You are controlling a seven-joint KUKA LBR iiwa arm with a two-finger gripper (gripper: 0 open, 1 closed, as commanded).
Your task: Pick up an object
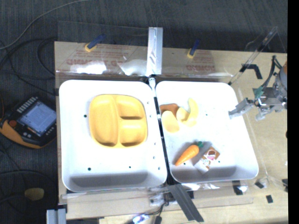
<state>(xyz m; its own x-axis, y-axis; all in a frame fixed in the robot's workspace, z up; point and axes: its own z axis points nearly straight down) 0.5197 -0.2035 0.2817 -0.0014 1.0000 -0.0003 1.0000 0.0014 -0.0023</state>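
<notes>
White bins sit side by side, the left bin (pixel 74 171) holding a yellow divided tray (pixel 117 120), the right bin (pixel 233 139) holding a carrot (pixel 187 154) beside a small carton (pixel 208 158) and yellow fruit pieces (pixel 180 115), while the gripper (pixel 261 104) hovers beyond its right rim, grip state unclear.

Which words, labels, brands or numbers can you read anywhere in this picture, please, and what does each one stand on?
None can be read.
Clear plastic sheet behind the bins: faint reddish print, too blurred to read.
Small carton beside the carrot in the right bin: a printed picture, any lettering too small.
Handheld pendant on the floor: lit screen, content unreadable.
</notes>
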